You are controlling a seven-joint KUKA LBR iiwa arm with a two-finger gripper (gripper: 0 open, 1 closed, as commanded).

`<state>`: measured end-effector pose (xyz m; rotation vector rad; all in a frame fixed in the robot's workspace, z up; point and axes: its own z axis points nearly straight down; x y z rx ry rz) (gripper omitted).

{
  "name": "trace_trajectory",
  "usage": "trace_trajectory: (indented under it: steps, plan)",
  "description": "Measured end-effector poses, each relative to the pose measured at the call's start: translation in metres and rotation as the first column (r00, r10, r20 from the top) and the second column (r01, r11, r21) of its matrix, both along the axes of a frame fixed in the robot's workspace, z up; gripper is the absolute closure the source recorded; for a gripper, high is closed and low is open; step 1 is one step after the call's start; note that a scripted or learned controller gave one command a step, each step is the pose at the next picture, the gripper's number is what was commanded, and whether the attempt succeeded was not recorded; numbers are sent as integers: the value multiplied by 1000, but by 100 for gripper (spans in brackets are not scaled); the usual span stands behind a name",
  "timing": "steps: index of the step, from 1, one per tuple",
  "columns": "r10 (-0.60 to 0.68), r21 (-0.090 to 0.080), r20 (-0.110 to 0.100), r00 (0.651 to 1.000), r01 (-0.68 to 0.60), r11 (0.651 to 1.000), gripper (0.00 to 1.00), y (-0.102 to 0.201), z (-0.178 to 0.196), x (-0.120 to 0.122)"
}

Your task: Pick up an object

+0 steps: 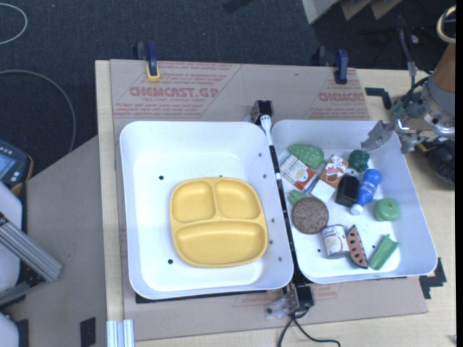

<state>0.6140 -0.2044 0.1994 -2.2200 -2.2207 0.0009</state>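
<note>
My gripper hangs over the far right corner of the right bin, fingers apart with nothing between them. Several small objects lie in that bin. Closest to the gripper are a dark green lump and a blue bottle, just below and left of it. A black block, a red and white packet, a small carton and a green leafy piece lie further left. Toward the front sit a brown disc, a can, a watermelon slice, a green pickle and a green cap.
The left bin holds a yellow divided plate. Both bins rest on a cardboard sheet held by blue clamps at the back. A black divider clip sits between the bins. Cables lie on the dark floor.
</note>
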Motion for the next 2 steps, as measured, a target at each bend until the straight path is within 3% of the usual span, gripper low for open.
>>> trace_trajectory:
  steps: [1,2]
  plan:
    - [2,-8,23,1000,-1,1000,0,25,-88,-17]
    - [8,-1,10,1000,-8,1000,0,103,-56,30]
